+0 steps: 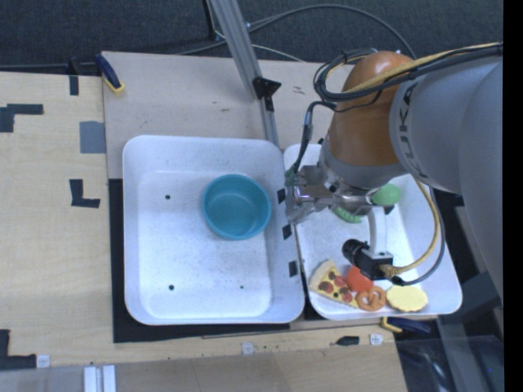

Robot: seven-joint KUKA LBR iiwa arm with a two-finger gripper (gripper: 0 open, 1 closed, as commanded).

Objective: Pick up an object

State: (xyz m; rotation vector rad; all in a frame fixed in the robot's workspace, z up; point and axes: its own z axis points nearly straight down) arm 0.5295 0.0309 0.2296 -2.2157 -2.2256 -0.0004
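Camera view, one moment, pick-up task with no target named.

Item 1. Gripper (309, 198): low over the left edge of the right bin (445, 294), just beside the wall it shares with the left bin (131, 219). The wrist and arm (368, 129) cover it from above, so it cannot be told whether it is open or closed. Nothing is visibly held.

Item 2. Green object (389, 194): right bin, far half, mostly hidden under the wrist; kind not identifiable. It is the nearest candidate.

Item 3. Toy pizza slice (329, 284): right bin, near left corner, lying flat.

Item 4. Red piece (359, 281) and yellow piece (407, 299): just right of the slice along the near wall, packed close and apparently touching one another.

Item 5. Blue bowl (236, 207): left bin, upright, alone near the middle, well apart from the gripper.

Risks, as judged:
- The gripper sits so close to the dividing wall that a descent here may strike or pinch the rim and close on nothing.
- The green object lies to one side of the tool; a closure at this spot probably misses it or nudges it away.
- The flat slice offers little to pinch and may slide against the wall.
- The crowded pieces could be taken two at once, or scattered.
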